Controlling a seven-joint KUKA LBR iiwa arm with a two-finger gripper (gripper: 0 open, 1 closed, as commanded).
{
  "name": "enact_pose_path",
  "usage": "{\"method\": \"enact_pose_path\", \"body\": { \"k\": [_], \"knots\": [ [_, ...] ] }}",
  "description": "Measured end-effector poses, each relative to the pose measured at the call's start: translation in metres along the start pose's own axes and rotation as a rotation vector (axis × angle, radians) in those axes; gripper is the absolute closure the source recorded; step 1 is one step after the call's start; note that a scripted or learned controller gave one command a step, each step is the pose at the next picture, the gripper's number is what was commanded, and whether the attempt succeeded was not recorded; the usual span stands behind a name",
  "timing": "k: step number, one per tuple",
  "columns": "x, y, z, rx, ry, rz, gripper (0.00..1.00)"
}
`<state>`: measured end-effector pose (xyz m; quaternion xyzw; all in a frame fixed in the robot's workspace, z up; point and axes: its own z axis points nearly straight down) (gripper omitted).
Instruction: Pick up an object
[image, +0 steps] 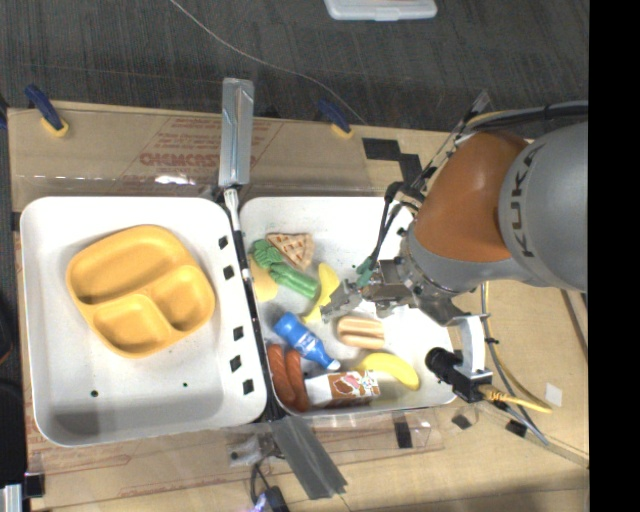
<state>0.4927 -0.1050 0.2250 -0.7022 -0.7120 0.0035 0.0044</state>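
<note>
My gripper (368, 292) hangs over the middle of the right bin (330, 212), under the grey arm with its orange band. Just below it lies a toy hot dog (360, 330). A yellow piece (328, 283) sits right at its left side. Further left are a green vegetable (283, 270) and a waffle slice (290, 246). Along the near side lie a blue bottle (303, 340), red sausages (284, 374), a small sauce bottle (345, 386) and a banana (392, 370). I see nothing held in the gripper.
The left bin (50, 400) holds a yellow divided tray (140, 288). A metal divider (235, 130) runs between the bins. The arm's body covers the right part of the right bin, and cables trail off at the lower right (510, 400).
</note>
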Motion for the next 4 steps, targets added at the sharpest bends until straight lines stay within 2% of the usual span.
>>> {"method": "enact_pose_path", "body": {
  "k": [1,2,3,4],
  "knots": [
    [0.002,0.079,0.105,-0.010,-0.003,-0.055,0.00],
    [-0.020,0.106,0.134,-0.007,-0.002,-0.049,0.00],
    [-0.019,0.105,0.126,-0.003,0.000,-0.052,1.00],
    [0.054,0.144,0.030,-0.013,0.001,0.109,1.00]
  ]
}}
